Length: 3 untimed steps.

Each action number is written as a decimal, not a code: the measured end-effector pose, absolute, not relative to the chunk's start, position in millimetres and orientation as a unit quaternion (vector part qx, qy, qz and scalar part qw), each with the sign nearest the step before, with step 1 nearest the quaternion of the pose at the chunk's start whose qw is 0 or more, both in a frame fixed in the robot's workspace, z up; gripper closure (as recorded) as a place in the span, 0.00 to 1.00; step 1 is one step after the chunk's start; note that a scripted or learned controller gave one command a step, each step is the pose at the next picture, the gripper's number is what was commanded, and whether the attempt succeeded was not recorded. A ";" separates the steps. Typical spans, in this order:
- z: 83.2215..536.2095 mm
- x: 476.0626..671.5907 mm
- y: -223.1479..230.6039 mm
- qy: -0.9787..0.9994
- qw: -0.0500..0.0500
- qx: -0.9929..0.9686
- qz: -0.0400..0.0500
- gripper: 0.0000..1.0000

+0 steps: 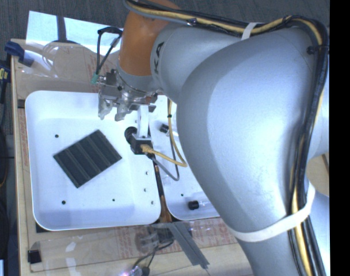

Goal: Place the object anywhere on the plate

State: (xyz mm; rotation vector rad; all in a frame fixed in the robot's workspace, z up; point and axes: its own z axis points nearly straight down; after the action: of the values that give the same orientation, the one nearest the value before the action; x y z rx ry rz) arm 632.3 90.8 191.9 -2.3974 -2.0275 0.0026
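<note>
Two white bins are seen side by side in the camera view, the left bin (42, 171) in the lower left of the frame, the right bin (183, 209) largely covered by the grey arm (244, 131). A dark ribbed plate (87, 157) is seen lying flat in the left bin. The gripper (114, 111) is held above that bin's upper edge, left of centre; its fingers are seen slightly apart, with nothing between them. A small black object (193, 204) is seen in the right bin, low in the frame.
</note>
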 end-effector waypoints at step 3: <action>321.4 633.8 210.4 -0.898 -0.001 -0.439 0.000 1.00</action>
State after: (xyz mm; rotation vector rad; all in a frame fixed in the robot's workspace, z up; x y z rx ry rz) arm 633.8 210.4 321.4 -1.3803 -2.8237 -0.0007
